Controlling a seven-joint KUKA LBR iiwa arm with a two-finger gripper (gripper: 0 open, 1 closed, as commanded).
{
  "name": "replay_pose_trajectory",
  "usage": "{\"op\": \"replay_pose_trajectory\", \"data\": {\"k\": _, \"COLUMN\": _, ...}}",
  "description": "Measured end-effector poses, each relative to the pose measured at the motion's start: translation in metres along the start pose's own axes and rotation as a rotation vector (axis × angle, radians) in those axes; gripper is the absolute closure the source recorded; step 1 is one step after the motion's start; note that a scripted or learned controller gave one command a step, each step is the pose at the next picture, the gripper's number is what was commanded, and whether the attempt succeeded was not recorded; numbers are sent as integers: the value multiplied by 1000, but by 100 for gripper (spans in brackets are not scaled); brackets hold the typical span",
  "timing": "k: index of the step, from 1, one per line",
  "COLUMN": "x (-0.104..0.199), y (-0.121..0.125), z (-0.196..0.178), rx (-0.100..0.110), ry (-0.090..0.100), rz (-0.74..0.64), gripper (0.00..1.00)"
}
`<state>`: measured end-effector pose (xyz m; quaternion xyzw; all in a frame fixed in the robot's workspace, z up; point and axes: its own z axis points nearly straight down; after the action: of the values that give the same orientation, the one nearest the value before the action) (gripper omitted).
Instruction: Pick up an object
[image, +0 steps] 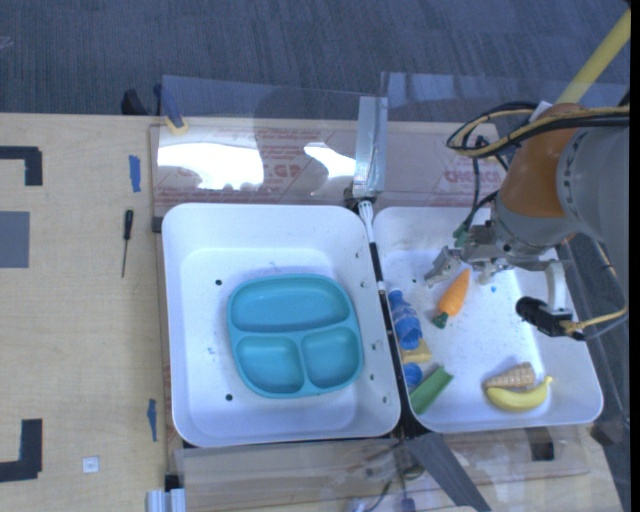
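Note:
My gripper (466, 268) hangs over the upper middle of the right bin (575, 345), its fingers spread open. Just under it lies an orange carrot (453, 296) with a green stub at its lower end; the carrot's top end reaches up to the gap between the fingers, and nothing is clamped. A blue bottle (404, 322) lies along the bin's left wall, above a small yellow piece (417, 351) and a green block (431, 388). A yellow banana (520, 397) and a tan waffle cone (511, 376) lie near the front right.
The left bin (190, 300) holds a teal divided plate (293, 333). A metal divider (371, 150) stands behind the two bins. Black and yellow cables (560, 318) trail from the arm over the right bin's right side.

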<state>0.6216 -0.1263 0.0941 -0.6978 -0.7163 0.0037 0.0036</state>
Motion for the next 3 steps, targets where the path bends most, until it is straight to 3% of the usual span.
{"op": "replay_pose_trajectory", "data": {"k": 2, "x": -11, "y": -3, "z": 8, "rx": -12, "ry": 1, "rz": 55, "gripper": 0}}
{"op": "replay_pose_trajectory", "data": {"k": 3, "x": -10, "y": -1, "z": -5, "rx": -19, "ry": 0, "rz": 52, "gripper": 100}}
